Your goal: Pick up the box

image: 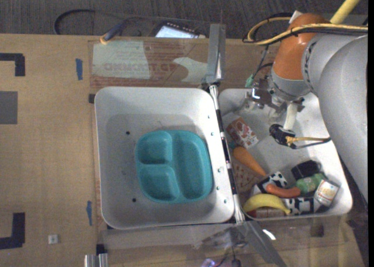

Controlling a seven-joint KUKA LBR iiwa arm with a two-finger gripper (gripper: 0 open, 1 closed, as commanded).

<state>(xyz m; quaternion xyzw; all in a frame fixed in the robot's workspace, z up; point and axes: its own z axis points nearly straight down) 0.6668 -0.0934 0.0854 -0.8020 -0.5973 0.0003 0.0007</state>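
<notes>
The box [242, 132] is small, brown and red. It lies in the right bin [343, 198], near the top left part, just beside the wall between the two bins. Nothing is holding it. An orange carrot [248, 161] lies just below it. Lower down sit a banana [266, 203], a black and white toy [286, 193] and some other small things. The gripper [279, 121] hangs over the same bin, to the right of the box and apart from it. It is too hard to tell how it is set. The left bin [111, 105] holds a teal tray [173, 165]. The pick is not done; the arm must reach the box, grab it and lift.
</notes>
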